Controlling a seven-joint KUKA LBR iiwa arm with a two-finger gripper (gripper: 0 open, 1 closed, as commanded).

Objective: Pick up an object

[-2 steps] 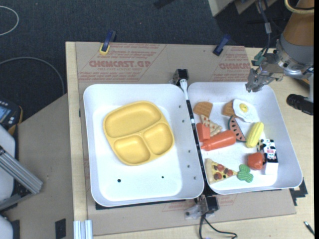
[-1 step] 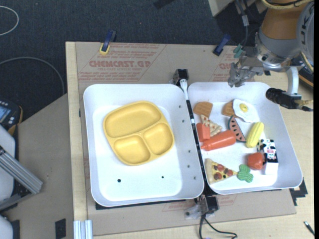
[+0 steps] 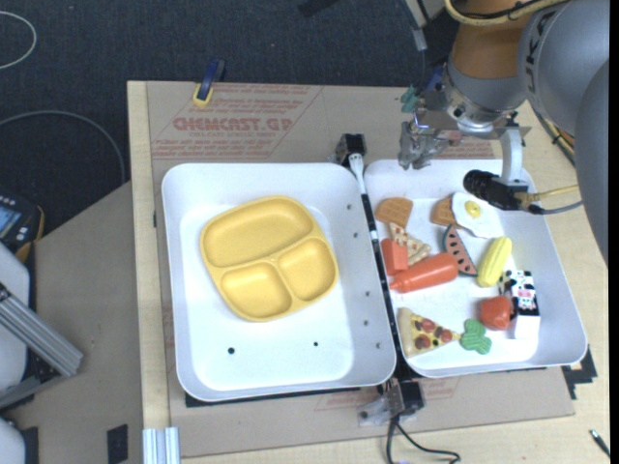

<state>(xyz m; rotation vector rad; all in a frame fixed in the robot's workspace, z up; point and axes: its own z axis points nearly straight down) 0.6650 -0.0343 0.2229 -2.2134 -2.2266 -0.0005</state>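
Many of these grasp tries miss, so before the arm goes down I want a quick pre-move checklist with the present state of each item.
1. Gripper is above the right bin's far edge, away from the toys: ok.
2. Nothing carried under it: ok.
3. Jaws open or shut: cannot tell.
4. Targets present, such as the carrot, corn cob and fried egg: ok.
5. Toys well separated for a clean grasp: not ok, they crowd and touch.
6. Yellow divided plate sits in the left bin, away from the picking area: ok.
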